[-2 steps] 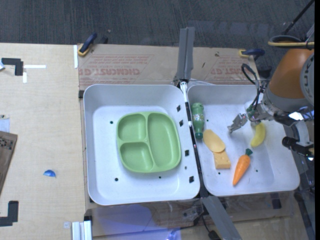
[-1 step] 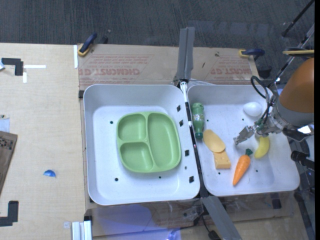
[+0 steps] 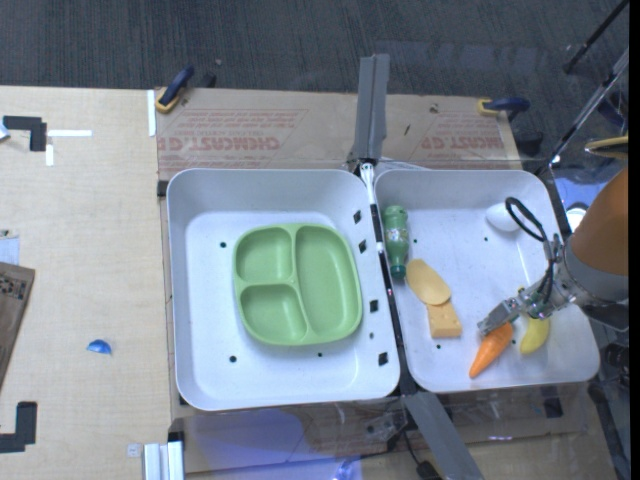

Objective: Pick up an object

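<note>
The right bin (image 3: 468,253) holds the loose objects. An orange carrot (image 3: 486,354) lies near its front right, with a small yellow fruit (image 3: 535,335) just to its right. My gripper (image 3: 512,313) hangs low over the carrot's upper end, touching or nearly touching it, with the yellow fruit right beside it. Nothing shows as lifted. Further left lie a yellow cheese block (image 3: 445,320), a pale yellow oval piece (image 3: 430,282) and a green bottle (image 3: 396,236) along the bin's left wall. A small white object (image 3: 500,217) rests at the back.
The left bin (image 3: 200,268) holds a green three-compartment plate (image 3: 298,284). A black cable loop (image 3: 527,220) hangs from the wrist over the right bin's back right. The arm's orange band (image 3: 610,233) sits at the right edge. Cardboard (image 3: 260,128) lies behind the bins.
</note>
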### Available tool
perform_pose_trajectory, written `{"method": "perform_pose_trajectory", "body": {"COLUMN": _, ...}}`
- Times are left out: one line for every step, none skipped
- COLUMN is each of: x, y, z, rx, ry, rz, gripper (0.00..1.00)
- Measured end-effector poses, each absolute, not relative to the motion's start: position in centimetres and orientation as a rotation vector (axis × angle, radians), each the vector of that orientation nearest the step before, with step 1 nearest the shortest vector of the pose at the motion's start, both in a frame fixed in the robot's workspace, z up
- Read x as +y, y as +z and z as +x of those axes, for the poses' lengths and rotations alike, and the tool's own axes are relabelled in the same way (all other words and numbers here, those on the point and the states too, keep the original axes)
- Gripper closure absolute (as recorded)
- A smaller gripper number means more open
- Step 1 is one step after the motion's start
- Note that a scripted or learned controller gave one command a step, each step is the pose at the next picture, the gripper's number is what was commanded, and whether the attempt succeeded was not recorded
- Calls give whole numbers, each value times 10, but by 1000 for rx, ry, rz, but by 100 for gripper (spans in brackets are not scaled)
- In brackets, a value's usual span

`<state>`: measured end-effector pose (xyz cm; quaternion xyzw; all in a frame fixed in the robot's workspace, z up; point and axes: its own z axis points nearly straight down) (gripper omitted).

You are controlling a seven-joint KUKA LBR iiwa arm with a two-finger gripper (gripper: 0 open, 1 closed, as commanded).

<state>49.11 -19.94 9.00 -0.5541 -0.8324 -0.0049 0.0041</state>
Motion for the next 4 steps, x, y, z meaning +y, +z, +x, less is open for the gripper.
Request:
{"method": "perform_pose_trajectory", "body": {"x": -203, "y": 97, "z": 492, "rx": -2607, "ry": -9, "rz": -1746, "gripper": 100}}
{"method": "perform_pose_trajectory", "body": {"x": -126, "y": 89, "z": 478, "rx": -2364, "ry": 2, "rz": -2063, "gripper": 100}}
{"method": "perform_pose_trajectory", "body": {"x": -43, "y": 188, "z": 494, "rx": -2387, "ry": 6, "rz": -2039, "gripper": 100}}
{"method": "perform_pose_trajectory", "body": {"x": -43, "y": 188, "z": 494, "rx": -2387, "ry": 6, "rz": -2038, "gripper": 0}}
